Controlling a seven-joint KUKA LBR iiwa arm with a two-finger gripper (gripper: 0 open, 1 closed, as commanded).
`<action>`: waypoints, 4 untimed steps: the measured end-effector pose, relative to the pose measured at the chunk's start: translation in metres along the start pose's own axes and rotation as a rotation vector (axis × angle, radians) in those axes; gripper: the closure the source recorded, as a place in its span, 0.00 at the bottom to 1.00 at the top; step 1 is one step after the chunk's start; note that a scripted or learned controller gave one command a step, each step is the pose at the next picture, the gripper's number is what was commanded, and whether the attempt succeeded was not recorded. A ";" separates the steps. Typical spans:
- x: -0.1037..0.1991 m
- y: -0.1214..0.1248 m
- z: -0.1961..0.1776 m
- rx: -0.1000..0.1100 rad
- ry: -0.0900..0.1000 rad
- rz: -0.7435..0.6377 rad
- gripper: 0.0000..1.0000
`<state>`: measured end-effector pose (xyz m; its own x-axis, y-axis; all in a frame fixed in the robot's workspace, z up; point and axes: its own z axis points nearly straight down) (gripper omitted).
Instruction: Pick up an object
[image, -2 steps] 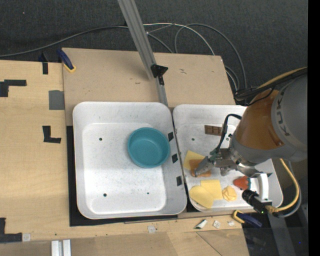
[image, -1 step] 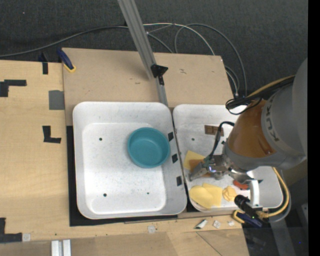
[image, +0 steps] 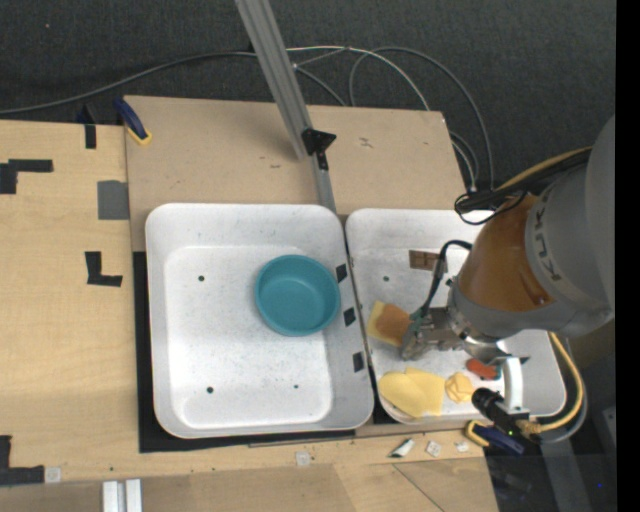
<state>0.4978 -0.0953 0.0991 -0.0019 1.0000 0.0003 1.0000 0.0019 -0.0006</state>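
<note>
My gripper (image: 413, 340) is low in the right bin (image: 385, 235), reaching in from the right under the arm's orange band. Its tip sits against the right edge of an orange-yellow block (image: 386, 321), touching or nearly touching it. Just below the gripper, a pale yellow lump (image: 411, 392) lies by the bin's front wall, with a small yellow piece (image: 459, 386) to its right. A red item (image: 482, 369) peeks out under the wrist. A blue bowl (image: 296, 294) stands upright in the left bin (image: 175, 300).
A small brown piece (image: 424, 260) lies at the back of the right bin. A slanted metal pole (image: 290, 90) rises behind the bins, and cables trail across the back of the bench. The arm's body covers the right bin's right half.
</note>
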 end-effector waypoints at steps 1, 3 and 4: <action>-0.005 -0.005 -0.045 -0.001 0.000 0.001 1.00; -0.006 0.009 -0.163 -0.006 -0.002 0.000 1.00; -0.005 0.009 -0.175 0.000 0.000 0.000 1.00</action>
<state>0.5072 -0.1007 0.2745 -0.0016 1.0000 0.0001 1.0000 0.0016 -0.0002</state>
